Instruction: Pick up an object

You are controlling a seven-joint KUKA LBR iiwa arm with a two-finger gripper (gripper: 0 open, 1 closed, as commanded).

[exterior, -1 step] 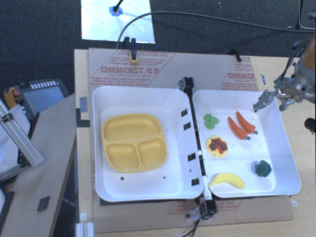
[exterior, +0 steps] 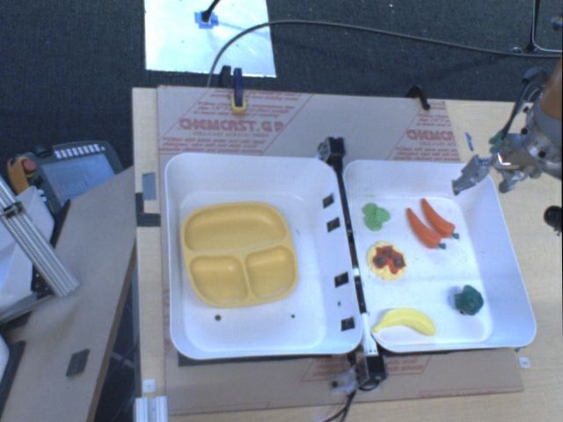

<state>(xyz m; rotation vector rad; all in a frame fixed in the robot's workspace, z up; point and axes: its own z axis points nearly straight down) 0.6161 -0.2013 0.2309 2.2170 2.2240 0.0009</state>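
The gripper (exterior: 489, 172) is hanging over the upper right corner of the right bin (exterior: 519, 301), fingers spread open and holding nothing. Inside that bin two orange carrots (exterior: 430, 222), a green leaf (exterior: 376, 215), a small pizza (exterior: 388, 259), a banana (exterior: 405, 322) and broccoli (exterior: 469, 300) are sitting, while a yellow divided tray (exterior: 238, 253) is lying in the left bin (exterior: 189, 170)

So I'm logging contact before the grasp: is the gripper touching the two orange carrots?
Apart. The camera view shows the gripper at the right bin's top right corner, with bare white floor between it and the carrots.
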